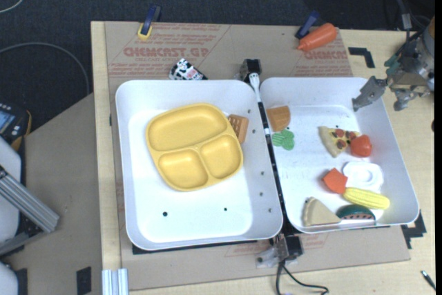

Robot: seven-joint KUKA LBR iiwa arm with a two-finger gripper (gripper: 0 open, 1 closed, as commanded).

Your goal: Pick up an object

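My gripper (383, 98) hangs over the far right corner of the right bin (311, 94), open, with nothing between its fingers. In that bin lie an orange bread piece (278, 117), a green leafy piece (283, 140), a pizza slice (336, 139), a red tomato (361, 146), a white round object (363, 175), an orange-red chunk (335, 180), a yellow corn cob (366, 198), a watermelon slice (356, 214) and a tan wedge (318, 212). The pizza slice and tomato are nearest, just below and left of the fingers.
The left bin (200, 217) holds a yellow divided plate (195, 145) with a waffle piece (238, 126) at its right rim. Outside the bins on the board sit a toy carrot (318, 36), a black-and-white toy (185, 70) and a blue-yellow clamp (147, 23).
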